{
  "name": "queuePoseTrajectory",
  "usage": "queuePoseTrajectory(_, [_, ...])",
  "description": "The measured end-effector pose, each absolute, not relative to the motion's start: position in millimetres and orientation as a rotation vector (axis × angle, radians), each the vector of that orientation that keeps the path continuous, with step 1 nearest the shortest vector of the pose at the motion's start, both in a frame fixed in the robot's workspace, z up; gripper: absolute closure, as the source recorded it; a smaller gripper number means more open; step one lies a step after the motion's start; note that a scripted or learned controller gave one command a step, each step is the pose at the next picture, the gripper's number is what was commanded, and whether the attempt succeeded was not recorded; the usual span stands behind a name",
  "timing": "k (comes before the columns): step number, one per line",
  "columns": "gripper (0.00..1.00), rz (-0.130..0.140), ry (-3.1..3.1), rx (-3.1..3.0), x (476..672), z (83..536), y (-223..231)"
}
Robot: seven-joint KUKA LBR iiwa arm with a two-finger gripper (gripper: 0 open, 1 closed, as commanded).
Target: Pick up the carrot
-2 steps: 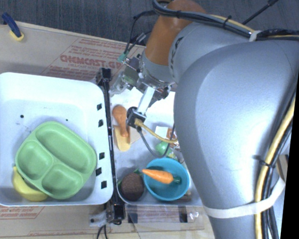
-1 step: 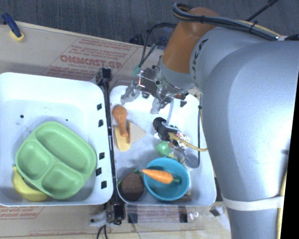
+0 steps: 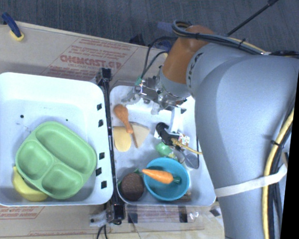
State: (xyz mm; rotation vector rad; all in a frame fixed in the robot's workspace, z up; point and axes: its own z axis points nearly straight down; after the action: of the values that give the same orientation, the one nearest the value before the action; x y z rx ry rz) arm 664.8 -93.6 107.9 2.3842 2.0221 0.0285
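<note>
carrot (image 3: 158, 175) in blue bowl (image 3: 177, 190), right bin's near edge | gripper (image 3: 159, 102) at far edge; fingers' opening: cannot tell | risk: bowl rim blocks fingers, carrot rolls

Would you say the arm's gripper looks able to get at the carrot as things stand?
Probably yes: the carrot lies on top in the blue bowl, uncovered, with nothing over it.

Carrot (image 3: 158, 175) unobstructed atop blue bowl (image 3: 180, 190)
</note>
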Motion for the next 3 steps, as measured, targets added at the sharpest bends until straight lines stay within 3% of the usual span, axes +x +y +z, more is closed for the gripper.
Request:
queuePoseTrajectory(1, [0.00, 0.031, 2.266, 2.143, 652.4, 107, -88])
queuePoseTrajectory(2, [0.00, -0.007, 2.573, 1.795, 657.8, 180, -172])
queuePoseTrajectory(3, [0.00, -0.001, 2.614, 1.719, 588.0, 321, -176])
